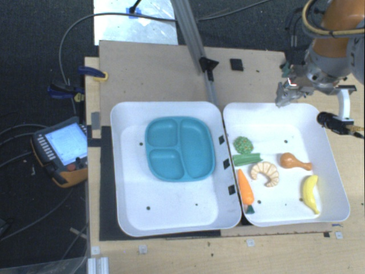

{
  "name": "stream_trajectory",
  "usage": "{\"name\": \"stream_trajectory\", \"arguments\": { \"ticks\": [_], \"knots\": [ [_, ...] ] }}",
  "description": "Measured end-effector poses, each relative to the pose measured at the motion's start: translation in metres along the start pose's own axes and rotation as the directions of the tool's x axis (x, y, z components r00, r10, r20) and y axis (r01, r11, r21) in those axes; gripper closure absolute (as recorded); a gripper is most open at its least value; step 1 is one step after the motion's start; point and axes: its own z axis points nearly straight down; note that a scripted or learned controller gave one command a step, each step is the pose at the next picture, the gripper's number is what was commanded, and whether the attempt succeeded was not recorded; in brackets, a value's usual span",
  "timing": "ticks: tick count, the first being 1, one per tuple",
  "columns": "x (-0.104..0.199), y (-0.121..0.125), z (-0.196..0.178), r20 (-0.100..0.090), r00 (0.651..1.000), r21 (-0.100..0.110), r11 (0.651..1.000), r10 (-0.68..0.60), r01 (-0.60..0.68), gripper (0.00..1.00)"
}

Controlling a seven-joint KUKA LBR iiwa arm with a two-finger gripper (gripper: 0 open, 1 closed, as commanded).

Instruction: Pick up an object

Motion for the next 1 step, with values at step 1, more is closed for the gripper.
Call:
{"name": "stream_trajectory", "arguments": {
  "ticks": [1],
  "knots": [
    [0.0624,-0.0128,0.0011,-0.002,1.0,0.003,1.0,-0.003,0.003,1.0]
  ]
}}
